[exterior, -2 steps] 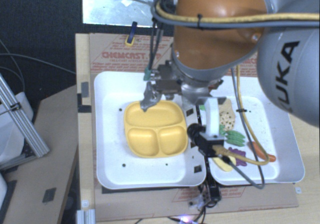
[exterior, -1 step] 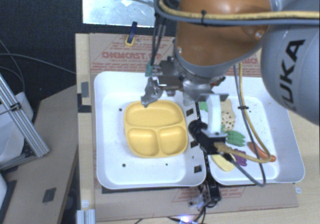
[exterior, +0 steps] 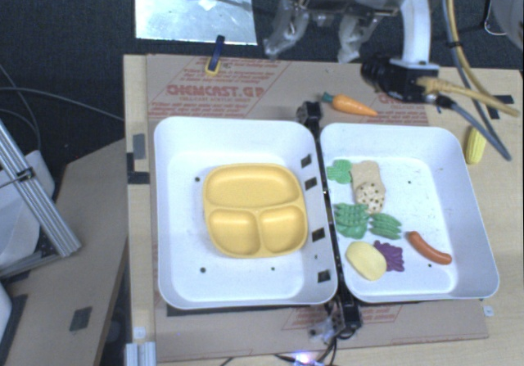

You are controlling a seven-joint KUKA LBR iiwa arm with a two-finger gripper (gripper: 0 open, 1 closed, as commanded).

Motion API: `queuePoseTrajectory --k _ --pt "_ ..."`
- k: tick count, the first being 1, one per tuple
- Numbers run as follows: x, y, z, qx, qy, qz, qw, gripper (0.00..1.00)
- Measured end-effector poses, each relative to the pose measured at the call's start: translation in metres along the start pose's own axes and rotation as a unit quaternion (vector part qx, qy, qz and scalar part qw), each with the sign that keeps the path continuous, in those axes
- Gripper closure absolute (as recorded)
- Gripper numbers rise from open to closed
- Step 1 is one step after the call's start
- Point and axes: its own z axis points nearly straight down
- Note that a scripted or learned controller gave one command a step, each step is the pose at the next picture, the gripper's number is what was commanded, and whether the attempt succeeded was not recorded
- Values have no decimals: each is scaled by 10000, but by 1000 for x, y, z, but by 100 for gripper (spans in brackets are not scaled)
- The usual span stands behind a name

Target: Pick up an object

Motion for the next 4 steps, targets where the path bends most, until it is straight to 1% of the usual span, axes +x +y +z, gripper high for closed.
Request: queuePoseTrajectory --k 1,2,3,4 --pt "58 -33 153 176 -38 -57 9998 0" --pt "58 -59 232 150 -36 -19 9999 0" --pt "56 -70 364 167 -46 -12 9998 0" --pt "15 -48 434 114 -18 1 9999 0"
